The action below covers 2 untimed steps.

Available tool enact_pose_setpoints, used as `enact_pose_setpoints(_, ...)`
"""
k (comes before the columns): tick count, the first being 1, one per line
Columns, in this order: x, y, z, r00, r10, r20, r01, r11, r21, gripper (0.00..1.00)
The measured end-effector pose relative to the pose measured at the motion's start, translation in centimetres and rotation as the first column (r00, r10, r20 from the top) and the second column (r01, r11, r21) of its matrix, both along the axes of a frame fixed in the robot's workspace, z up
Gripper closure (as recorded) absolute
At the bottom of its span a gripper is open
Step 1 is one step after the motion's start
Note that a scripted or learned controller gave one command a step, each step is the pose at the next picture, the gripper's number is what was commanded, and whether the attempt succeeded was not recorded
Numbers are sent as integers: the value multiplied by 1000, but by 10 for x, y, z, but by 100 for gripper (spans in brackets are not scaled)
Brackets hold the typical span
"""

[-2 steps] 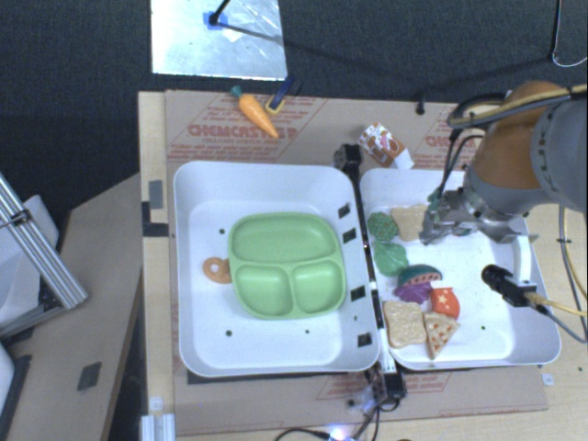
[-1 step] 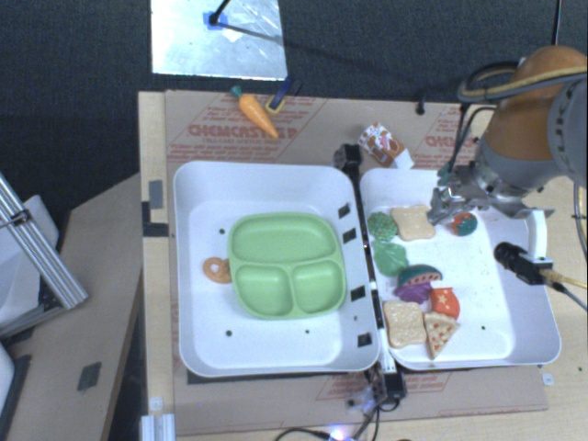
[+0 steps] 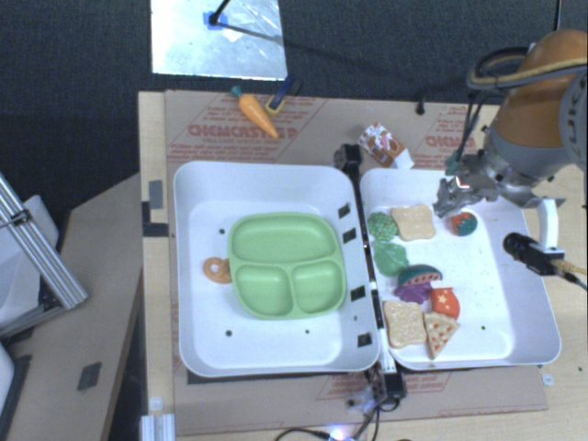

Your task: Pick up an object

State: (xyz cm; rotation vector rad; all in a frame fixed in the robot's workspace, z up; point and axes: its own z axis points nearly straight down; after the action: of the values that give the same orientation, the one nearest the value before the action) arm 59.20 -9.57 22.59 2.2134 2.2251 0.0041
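Two shallow white bins are seen side by side on a bench, viewed from above at a slant. In the left bin [image 3: 197, 246], at the centre of the frame, a green divided tray [image 3: 285, 263] is laid, with a small orange pretzel-shaped ring [image 3: 218, 270] just beside its left edge. In the right bin [image 3: 524, 310] a cluster of toy food is gathered along its left side: a slice of bread [image 3: 413, 221] near the top, green leafy pieces [image 3: 386, 243] beside and below it, a purple and green piece [image 3: 418, 281] in the middle, and a second bread slice [image 3: 403, 322] with a pizza wedge [image 3: 441, 333] toward the bottom. A small round red and green toy [image 3: 463, 222] is set apart to the right of the upper bread slice. The grey arm is seen reaching in from the upper right of the frame, and the gripper [image 3: 449, 199] is held low just above and left of that round toy; whether its fingers are apart or together cannot be told. Above the bins, a toy carrot [image 3: 257, 115] and a small wrapped packet [image 3: 380, 144] are laid on the cardboard.
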Motion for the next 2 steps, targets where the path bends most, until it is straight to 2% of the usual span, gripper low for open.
enact_pose_setpoints(1,-19,46,9,1000,4,-4,-4,1000,2,100)
enact_pose_setpoints(2,-26,57,-12,1000,1,-3,-1,1000,0,100)
